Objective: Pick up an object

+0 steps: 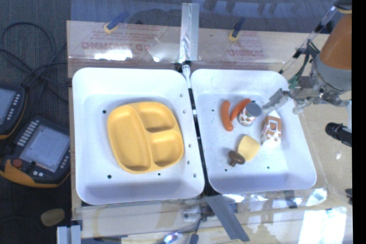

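Observation:
The right bin [297,171] holds several small items. An orange sausage shape [227,116] lies beside a red-orange piece [240,106] and a small white round item [246,119]. To their right is a white and orange packet [272,128]. Nearer the front lie a yellow wedge [249,147] and a brown mushroom-like piece [235,158]. My gripper [255,107] reaches in low from the right, its grey tip right at the red-orange piece and the white round item. Whether it touches either is hard to tell.
A yellow divided tray [146,135] lies in the left bin [91,94]. A metal divider strip [189,31] stands behind the seam between the bins. A control pendant [34,151] and cables sit off the bench at the left.

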Action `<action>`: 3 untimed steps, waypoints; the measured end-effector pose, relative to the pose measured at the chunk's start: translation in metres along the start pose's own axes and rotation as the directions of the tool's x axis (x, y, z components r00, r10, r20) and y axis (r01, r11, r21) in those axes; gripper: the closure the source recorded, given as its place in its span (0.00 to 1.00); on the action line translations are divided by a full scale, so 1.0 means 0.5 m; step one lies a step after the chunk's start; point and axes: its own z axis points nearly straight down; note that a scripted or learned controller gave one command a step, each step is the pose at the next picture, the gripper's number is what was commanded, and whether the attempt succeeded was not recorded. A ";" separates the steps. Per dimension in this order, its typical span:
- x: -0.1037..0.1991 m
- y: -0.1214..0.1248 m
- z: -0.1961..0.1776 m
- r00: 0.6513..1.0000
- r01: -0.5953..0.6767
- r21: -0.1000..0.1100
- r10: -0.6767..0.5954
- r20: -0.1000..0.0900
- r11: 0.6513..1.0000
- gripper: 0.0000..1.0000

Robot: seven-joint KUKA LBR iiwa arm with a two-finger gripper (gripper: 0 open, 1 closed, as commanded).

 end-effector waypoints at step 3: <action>0.139 0.069 0.043 0.977 0.214 0.000 -0.214 0.001 0.977 1.00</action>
